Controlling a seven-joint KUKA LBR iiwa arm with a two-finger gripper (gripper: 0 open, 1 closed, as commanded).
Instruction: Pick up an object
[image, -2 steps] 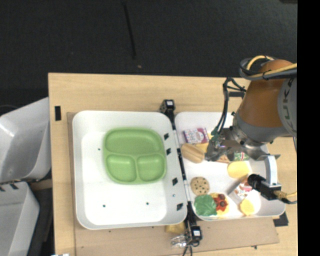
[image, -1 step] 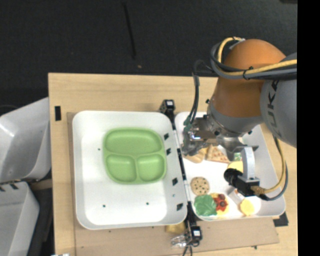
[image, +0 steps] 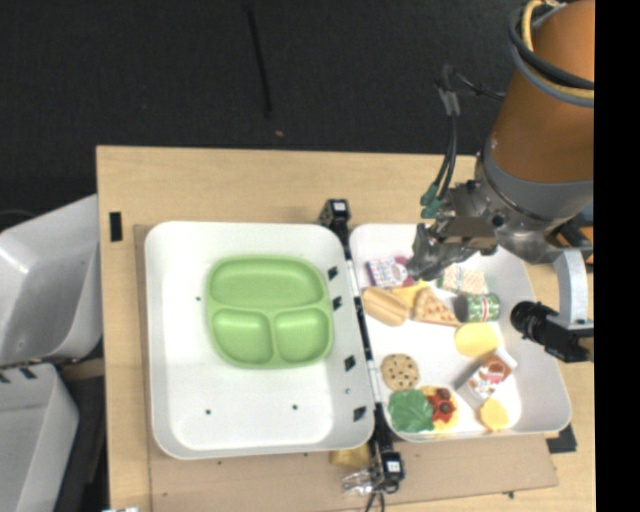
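Several toy foods crowd the right bin (image: 545, 395), and the gripper (image: 432, 255) hangs low over its upper left corner, above the pink packet (image: 385, 270) and bread roll (image: 388, 306); I cannot tell its grip state. A good pick would likely drop straight onto one item, clear of its neighbours. Little room remains beside the bin wall there, while the left bin (image: 180, 400) with its green plate (image: 268, 310) lies open.

A light wooden bench (image: 230, 180) fills the middle of the frame, carrying two shallow white bins side by side. The left bin (image: 180, 400) sits at centre-left, and the right bin (image: 545, 395) touches it at centre-right.
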